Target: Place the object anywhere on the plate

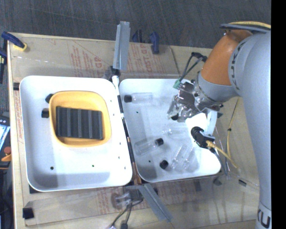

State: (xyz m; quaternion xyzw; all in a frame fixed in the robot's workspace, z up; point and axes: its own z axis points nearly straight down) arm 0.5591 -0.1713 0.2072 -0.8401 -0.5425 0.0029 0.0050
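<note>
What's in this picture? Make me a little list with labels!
left bin: holds a yellow plate with a dark ribbed insert
right bin: holds clear vials with black caps
gripper: over the right bin, upper right part
arm: grey and orange, reaching in from the right
plate status: no vial on it yet

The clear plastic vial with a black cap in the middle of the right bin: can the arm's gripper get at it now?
Probably yes. The clear plastic vial with a black cap lies apart from the other vials, with open bin floor around it, and the gripper hangs over the same right white bin, above it in the view.
</note>
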